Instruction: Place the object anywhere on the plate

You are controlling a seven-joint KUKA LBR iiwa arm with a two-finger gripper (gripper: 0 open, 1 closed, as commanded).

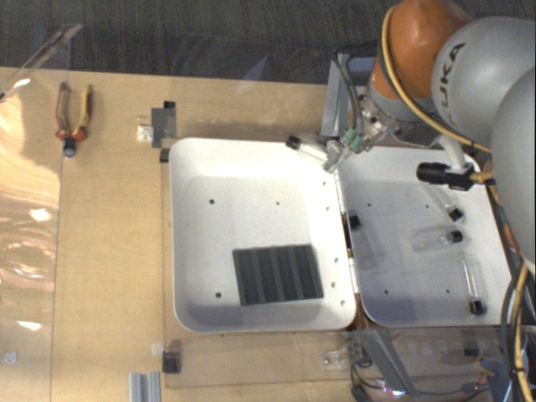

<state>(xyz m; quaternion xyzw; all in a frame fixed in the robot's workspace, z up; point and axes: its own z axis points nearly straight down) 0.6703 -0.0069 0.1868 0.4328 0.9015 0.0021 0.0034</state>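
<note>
Now the arm is in the carrying step, as I judge it. The pincer [336,152] stands over the place where the two bins meet, at their far edge, and it is pinching one end of a small clear tube [310,147] with a black cap. The tube lies almost flat and points away from the arm, so its capped end hangs over the far right corner of the left bin [191,224]. It seems to be lifted and not resting on the rim, but from this slanted view I cannot be fully sure.

The plate [276,275], a dark ribbed rectangle, lies on the floor of the left bin, in its near part and a little toward the right bin. It is well apart from the tube. Nothing lies on it yet, so the placing itself is not yet done.

The next move, I think, calls for bringing the tube toward the near side of the left bin until it is above the plate, then lowering it and opening the pincer only close to the ribs, because a round tube may roll off.

In the right bin [394,301] more tubes [436,239] of the same kind lie loose. On the counter [109,266], far left, lies a pair of pliers [73,120].
</note>
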